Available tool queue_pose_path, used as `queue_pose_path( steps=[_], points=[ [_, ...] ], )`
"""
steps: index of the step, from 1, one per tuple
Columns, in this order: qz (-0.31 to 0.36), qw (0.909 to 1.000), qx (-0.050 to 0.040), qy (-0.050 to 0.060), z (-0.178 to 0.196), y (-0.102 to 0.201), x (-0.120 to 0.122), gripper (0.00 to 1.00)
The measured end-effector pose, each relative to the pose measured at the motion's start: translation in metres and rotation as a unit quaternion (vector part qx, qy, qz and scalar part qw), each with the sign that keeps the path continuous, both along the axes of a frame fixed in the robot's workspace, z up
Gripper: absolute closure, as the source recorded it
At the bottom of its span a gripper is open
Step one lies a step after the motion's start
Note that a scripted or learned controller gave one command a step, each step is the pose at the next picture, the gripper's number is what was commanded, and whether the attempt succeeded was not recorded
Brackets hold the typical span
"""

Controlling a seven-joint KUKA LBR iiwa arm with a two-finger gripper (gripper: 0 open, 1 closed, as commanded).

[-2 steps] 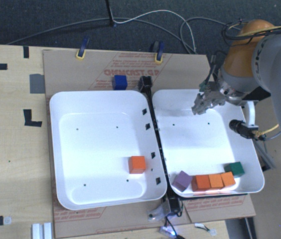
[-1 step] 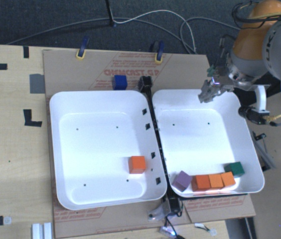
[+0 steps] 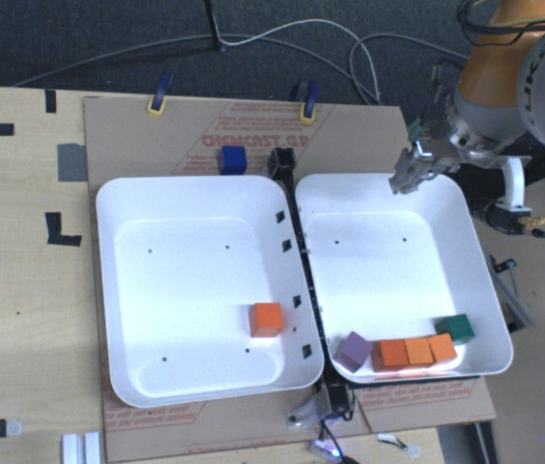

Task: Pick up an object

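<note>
I'm at the approach step: my gripper [image 3: 410,180], grip state unclear, hovers over the right bin's [image 3: 480,259] far rim and must descend toward the purple block [image 3: 353,351].

Two white bins side by side on the surface [image 3: 21,307], arm reaching in from the right.

Gripper [image 3: 410,180] poised over the far right corner of the right bin [image 3: 388,259]. Lined along that bin's near wall: purple cube [image 3: 353,352], three orange blocks [image 3: 414,353], green block [image 3: 456,329]. Lone orange cube [image 3: 267,319] in the left bin [image 3: 176,259].
</note>
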State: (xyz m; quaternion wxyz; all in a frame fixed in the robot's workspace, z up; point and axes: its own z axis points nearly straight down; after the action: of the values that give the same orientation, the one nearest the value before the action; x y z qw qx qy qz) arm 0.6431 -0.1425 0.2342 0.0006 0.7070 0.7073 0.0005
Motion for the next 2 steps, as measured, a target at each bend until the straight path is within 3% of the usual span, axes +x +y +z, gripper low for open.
queue_pose_path(
  steps=[2],
  points=[
    [0.002,1.0000,0.0005,0.001,0.006,0.096,0.013,1.00]
  ],
)
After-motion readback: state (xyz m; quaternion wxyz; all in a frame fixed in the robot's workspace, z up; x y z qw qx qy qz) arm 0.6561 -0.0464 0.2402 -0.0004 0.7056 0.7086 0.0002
